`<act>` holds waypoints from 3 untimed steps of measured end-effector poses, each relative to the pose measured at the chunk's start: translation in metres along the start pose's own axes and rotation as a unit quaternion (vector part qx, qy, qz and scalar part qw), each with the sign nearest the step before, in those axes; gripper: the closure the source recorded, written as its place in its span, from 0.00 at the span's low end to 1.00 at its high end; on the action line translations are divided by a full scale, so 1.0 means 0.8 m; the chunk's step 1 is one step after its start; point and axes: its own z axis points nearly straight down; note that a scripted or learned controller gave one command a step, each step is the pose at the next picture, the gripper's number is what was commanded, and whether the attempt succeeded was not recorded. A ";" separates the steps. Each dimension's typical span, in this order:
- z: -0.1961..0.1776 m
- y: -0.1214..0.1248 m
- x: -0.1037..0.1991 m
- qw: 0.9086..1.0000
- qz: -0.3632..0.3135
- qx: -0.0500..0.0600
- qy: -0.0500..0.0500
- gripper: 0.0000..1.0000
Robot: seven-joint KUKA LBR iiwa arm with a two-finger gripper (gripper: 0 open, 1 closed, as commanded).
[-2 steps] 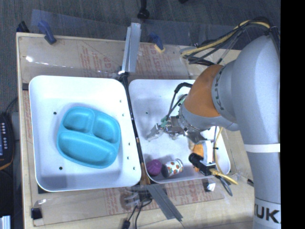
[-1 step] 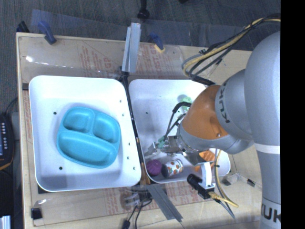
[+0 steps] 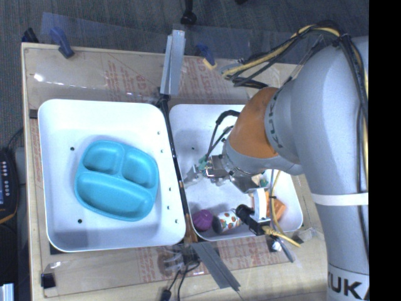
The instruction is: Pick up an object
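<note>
My gripper (image 3: pixel 202 170) reaches down into the right bin (image 3: pixel 188 121), close to its left wall. The orange-banded wrist hides most of the bin floor. A small green thing (image 3: pixel 204 162) shows right at the gripper; I cannot tell if it is held. At the bin's front edge lie a purple ball-like thing (image 3: pixel 202 219) and, beside it, a small white can with coloured spots (image 3: pixel 227 221). An orange thing (image 3: pixel 276 208) peeks out at the front right, partly behind the arm.
The left bin (image 3: pixel 56 121) holds a blue divided plate (image 3: pixel 117 179) at its middle. A grey rail (image 3: pixel 171 64) stands between the bins at the back. The arm's grey body covers the right side of the bench.
</note>
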 end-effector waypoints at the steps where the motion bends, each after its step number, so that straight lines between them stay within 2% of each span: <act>1: -0.006 -0.062 0.008 1.000 0.007 -0.008 -0.008 0.00; 2: 0.000 0.007 0.001 1.000 0.001 -0.001 0.000 0.00; 3: 0.001 -0.066 -0.004 1.000 0.000 0.002 0.001 0.00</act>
